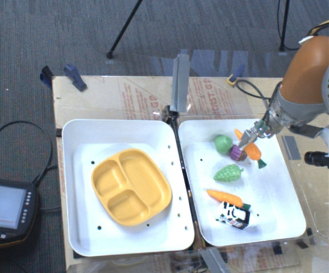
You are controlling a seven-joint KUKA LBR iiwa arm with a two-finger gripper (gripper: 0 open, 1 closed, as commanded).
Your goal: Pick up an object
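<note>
In the right bin [283,209] my gripper [247,143] reaches down from the right, low over the bin's far part. Its tip is right at a small purple toy [236,153] and an orange carrot [253,151] with a dark green end. I cannot tell whether it touches either one. A round green fruit [223,143] lies just left of the purple toy. Nearer the front lie a green grape bunch [228,173], a second carrot [225,197] and a black-and-white packet [235,216].
The left bin [79,152] holds a yellow divided plate [131,185]. A grey upright post [180,84] stands behind the seam between the bins. The arm's orange band [306,67] hangs over the right bin's far right corner.
</note>
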